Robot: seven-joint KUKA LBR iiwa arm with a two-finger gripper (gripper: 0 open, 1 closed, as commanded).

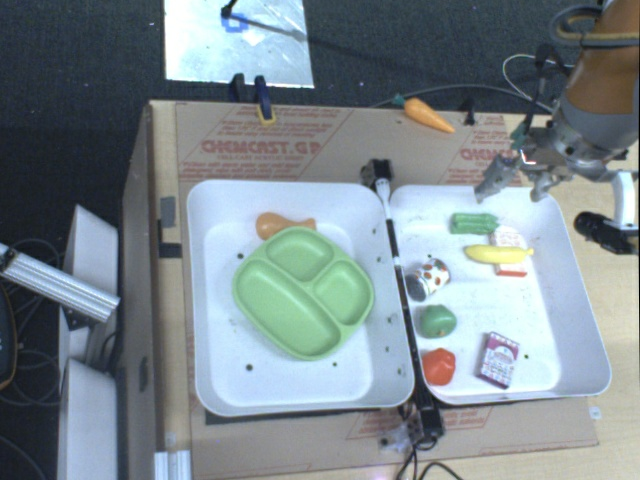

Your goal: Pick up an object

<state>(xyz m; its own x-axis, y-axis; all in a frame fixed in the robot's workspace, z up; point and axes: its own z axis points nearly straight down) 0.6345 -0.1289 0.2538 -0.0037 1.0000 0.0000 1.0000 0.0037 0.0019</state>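
Note:
My gripper (519, 184) hangs over the far edge of the right bin (570, 308), its two fingers spread open with nothing between them. Just in front of it lies a green object (473, 223). Nearer still are a yellow banana (497, 255) with a white and red piece (510, 238) behind it. A spotted white toy (428, 278), a green pepper (436, 320), a red pepper (439, 366) and a maroon box (498, 358) fill the near half of that bin.
The left bin (215, 268) holds a green divided plate (303, 290) and an orange item (280, 225) behind it. An orange carrot (429, 115) lies on the board behind the bins. A black part (600, 230) sticks in at right.

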